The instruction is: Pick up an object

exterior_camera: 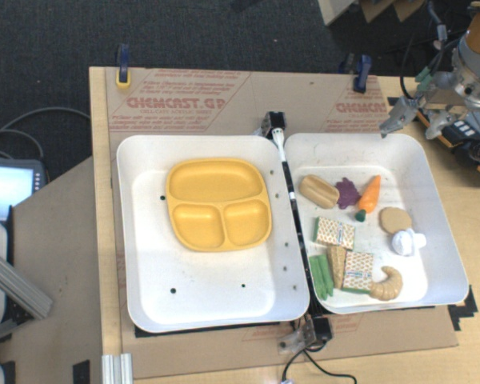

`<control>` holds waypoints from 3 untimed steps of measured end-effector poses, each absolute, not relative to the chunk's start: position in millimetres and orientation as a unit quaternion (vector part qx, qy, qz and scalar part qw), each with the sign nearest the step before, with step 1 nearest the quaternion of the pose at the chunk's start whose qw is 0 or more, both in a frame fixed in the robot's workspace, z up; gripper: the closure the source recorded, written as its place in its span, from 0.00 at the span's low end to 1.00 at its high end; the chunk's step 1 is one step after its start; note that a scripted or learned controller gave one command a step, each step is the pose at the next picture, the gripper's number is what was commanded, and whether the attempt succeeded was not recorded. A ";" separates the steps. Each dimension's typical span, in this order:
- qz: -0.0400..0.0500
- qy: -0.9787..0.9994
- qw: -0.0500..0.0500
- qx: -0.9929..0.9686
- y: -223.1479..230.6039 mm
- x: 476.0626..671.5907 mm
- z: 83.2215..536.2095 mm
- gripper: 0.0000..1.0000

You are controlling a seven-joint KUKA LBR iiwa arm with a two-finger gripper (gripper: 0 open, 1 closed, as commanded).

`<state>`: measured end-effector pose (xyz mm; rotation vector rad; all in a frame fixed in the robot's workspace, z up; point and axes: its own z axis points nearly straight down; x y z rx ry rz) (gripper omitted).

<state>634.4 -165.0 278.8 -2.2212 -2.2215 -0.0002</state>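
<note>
Your grey two-finger gripper (400, 117) is hanging at the upper right of the frame, just past the far corner of the right white plastic bin (440, 214), with its fingers spread and nothing between them. You are looking at a cluster of small toy foods lying in that bin at centre right: an orange plastic carrot (370, 194), a tan hot-dog bun (318, 191), a purple grape bunch (348, 191) and a curled tan croissant (386, 282). The carrot is probably light, stiff and a little slick, so you are best closing across its thick middle. The yellow three-compartment plate (219, 203) is sitting in the left white bin (144, 278).
</note>
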 end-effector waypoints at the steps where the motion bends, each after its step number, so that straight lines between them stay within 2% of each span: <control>1: 0.004 -0.704 0.007 -0.710 -205.6 537.1 180.7 0.00; 2: 0.000 -0.708 -0.001 -0.706 -206.2 619.5 78.4 0.00; 3: -0.001 -0.707 -0.003 -0.707 -207.0 619.6 95.6 1.00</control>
